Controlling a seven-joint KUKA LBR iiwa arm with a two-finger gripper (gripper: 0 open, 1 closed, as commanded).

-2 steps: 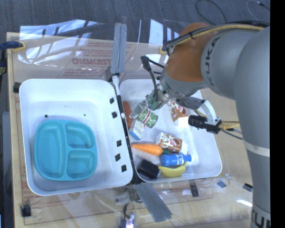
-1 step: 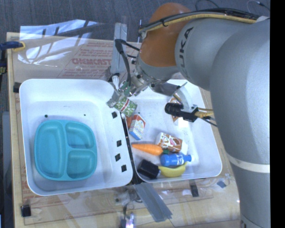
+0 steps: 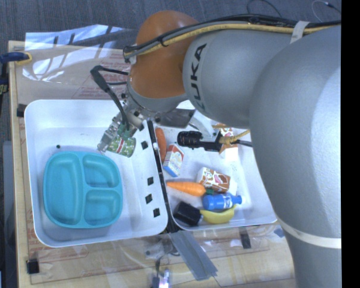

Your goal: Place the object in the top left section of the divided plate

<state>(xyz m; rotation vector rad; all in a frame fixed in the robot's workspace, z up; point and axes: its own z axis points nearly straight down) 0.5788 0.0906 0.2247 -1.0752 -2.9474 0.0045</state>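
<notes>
A teal divided plate [image 3: 82, 188] lies in the left bin [image 3: 42, 119], towards its front left. My gripper [image 3: 123, 128] hangs over the left bin's right half, just beyond the plate's far right corner. It is shut on a small green and white packet [image 3: 117, 142], which dangles tilted below the fingers and above the bin floor. The plate's three sections hold nothing.
The right bin [image 3: 252, 212] holds a carrot [image 3: 186, 188], a red and white carton [image 3: 173, 161], a second small carton [image 3: 213, 179], a blue bottle [image 3: 221, 202], a banana [image 3: 218, 216], a black block [image 3: 185, 213] and an orange stick [image 3: 161, 140]. The arm covers the right bin's far side.
</notes>
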